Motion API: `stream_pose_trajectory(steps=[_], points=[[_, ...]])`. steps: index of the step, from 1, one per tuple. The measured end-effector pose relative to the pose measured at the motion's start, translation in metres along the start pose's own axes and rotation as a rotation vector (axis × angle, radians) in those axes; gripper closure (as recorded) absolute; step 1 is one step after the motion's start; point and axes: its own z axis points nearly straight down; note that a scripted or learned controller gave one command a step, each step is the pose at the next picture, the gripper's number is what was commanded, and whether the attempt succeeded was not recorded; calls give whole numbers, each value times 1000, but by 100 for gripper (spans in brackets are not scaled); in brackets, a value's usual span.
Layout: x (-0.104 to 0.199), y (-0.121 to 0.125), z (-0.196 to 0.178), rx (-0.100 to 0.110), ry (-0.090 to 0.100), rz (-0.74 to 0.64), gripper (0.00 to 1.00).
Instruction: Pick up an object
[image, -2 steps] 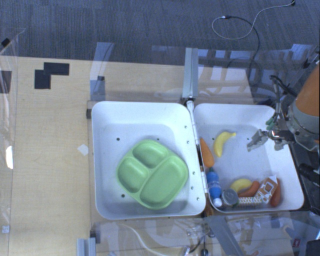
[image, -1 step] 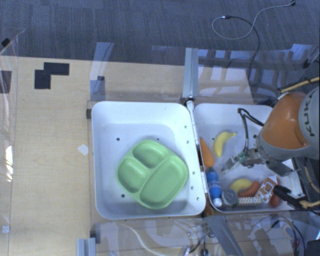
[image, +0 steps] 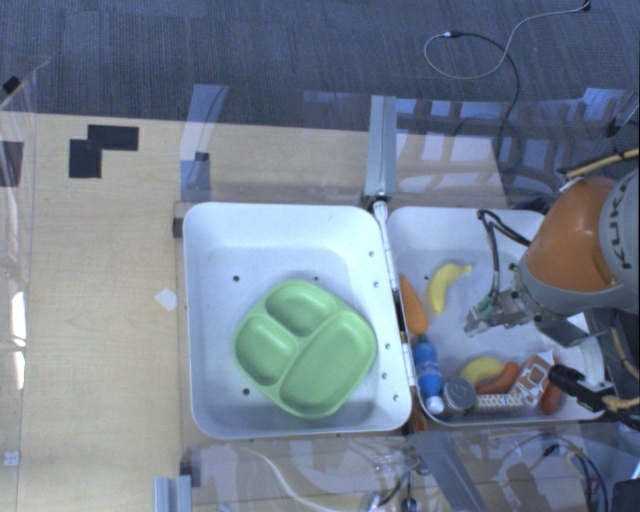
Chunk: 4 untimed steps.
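Note:
My gripper (image: 487, 315) hangs low over the middle of the right bin (image: 455, 235), below the arm's orange band. A yellow banana (image: 446, 283) lies just to its left. Below it rest a yellow lemon-like piece (image: 482, 369), a red sausage-like piece (image: 503, 379) and a small printed packet (image: 533, 377). An orange carrot (image: 413, 306) and a blue bottle (image: 427, 363) lie along the bin's left wall, with a grey-lidded can (image: 459, 394) at the front. Nothing shows between the fingers.
The left bin (image: 215, 250) holds a green divided plate (image: 305, 346). A metal post (image: 378, 150) stands behind the seam between the bins. Cables (image: 500, 240) run from the arm over the right bin's back.

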Motion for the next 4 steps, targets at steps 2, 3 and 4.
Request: stream_pose_trajectory(steps=[2, 3, 4], points=[[4, 34, 9, 1, -4, -206, 0], [11, 98, 11, 2, -2, -304, 0], [13, 101, 2, 0, 3, -306, 100]])
